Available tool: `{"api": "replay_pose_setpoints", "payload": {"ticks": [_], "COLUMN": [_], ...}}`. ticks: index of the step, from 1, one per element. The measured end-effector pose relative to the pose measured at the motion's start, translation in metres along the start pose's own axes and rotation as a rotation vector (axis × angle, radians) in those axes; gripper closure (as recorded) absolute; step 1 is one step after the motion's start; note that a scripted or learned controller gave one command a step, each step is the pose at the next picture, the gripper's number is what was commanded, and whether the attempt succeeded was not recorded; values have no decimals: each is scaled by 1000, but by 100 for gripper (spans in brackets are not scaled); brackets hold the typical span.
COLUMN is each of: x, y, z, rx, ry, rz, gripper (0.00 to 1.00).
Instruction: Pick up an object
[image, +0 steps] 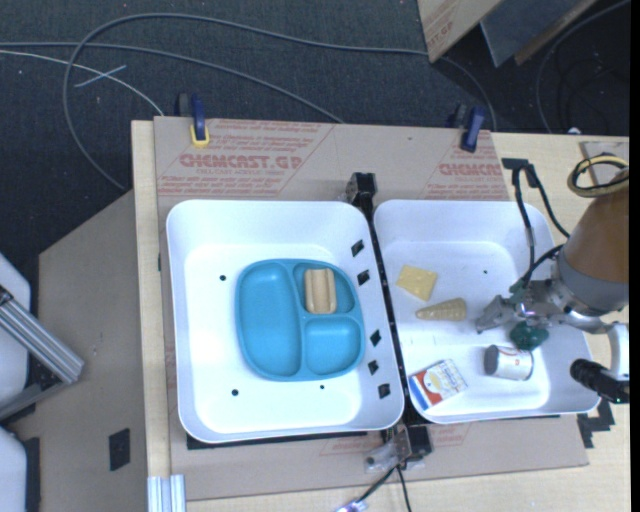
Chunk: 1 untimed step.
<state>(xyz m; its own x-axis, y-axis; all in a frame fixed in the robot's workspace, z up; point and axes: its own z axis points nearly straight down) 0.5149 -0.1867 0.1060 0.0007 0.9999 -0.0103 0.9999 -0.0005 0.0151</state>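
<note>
Two white bins (190, 300) on cardboard-topped bench (150, 250); fingers (520, 322) state unclear, perhaps splayed.

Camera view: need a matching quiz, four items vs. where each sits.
Items:
1. blue divided plate
2. tan block
3. yellow wedge
4. red, white and blue packet

Places:
A. front-left corner of the right bin, lapping its rim
B. middle of the left bin
C. upper right compartment of the plate
D. right bin, towards its far left part

Pairs: 1-B, 2-C, 3-D, 4-A
</note>
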Motion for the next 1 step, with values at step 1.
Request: {"api": "replay_pose_setpoints", "payload": {"ticks": [1], "x": [-3], "y": [4], "z": [17], "rx": [3], "ry": [3], "rz": [0], "gripper": [0]}}
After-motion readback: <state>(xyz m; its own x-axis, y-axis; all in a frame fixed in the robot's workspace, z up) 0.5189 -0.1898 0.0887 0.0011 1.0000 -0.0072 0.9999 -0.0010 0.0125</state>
